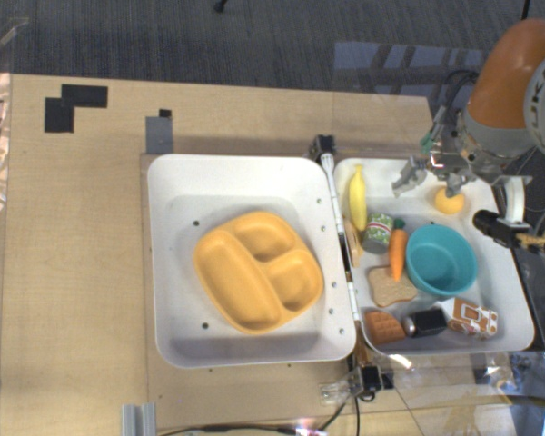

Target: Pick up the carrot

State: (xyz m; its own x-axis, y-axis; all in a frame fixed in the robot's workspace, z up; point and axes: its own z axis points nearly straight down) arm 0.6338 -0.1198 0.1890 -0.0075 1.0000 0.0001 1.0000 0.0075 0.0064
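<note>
Carrot point(397, 253) is seen below and left of the gripper point(431, 175), wedged between teal bowl point(441, 260) and green can point(378, 232). Spread fingers hold nothing. Light, rigid, slick plastic is judged; mid-body grasp is advised.

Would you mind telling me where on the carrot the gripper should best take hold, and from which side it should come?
Probably the carrot's thicker upper half, coming straight down from above. It lies flat and lengthwise in the right bin, with the teal bowl close along one side and the small can by its top, so the fingers would need to straddle its narrow width carefully.
</note>
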